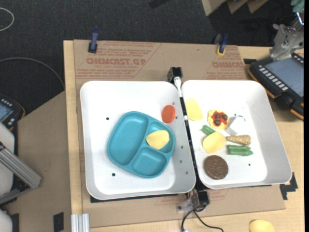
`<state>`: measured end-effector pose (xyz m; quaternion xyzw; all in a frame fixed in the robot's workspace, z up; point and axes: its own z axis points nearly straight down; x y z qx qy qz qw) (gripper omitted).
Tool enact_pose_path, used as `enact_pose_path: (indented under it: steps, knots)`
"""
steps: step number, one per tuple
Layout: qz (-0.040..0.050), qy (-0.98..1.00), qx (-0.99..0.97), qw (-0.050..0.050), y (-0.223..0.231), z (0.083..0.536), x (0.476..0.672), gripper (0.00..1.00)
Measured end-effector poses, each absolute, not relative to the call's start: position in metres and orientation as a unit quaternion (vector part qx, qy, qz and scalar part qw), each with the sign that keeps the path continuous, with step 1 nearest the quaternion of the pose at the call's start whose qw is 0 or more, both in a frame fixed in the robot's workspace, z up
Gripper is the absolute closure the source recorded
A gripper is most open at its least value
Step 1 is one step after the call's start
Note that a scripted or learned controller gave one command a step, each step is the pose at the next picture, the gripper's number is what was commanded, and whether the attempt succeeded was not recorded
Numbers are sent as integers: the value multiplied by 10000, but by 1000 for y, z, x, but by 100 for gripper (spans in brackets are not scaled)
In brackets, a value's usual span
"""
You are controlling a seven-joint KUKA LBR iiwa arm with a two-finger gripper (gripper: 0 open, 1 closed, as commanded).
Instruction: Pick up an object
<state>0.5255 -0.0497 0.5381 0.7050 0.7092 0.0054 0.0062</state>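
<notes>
The left bin [91,129] holds a teal tray [126,146], a three-part dish whose long axis runs from 10 o'clock to 4 o'clock. A yellow lump [158,139] lies in the tray's compartment at 3 o'clock, its long side nearly level. Just off the tray at 1 o'clock sits an orange ball [168,113], close to the wall between the bins.

In the right bin [260,100], a pale yellow slice [194,109] lies near the dividing wall, long axis 12 to 6. At its 3 o'clock is a small pizza [218,119] with red spots. Below that, a yellow round [213,142] touches a green bean [208,129] at its 11 o'clock. A tan cone [239,139] points toward 9 o'clock, and a green pod [239,151] lies level just under it. A brown disc [216,166] sits at 6 o'clock in the bin.

The arm and jaws are out of sight, so their state cannot be told.
</notes>
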Motion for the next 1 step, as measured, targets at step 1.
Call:
enact_pose_path:
  steps: [1]
  knots:
    - [-48, 7053, 7089, -54, -80, 404, 505, 100]
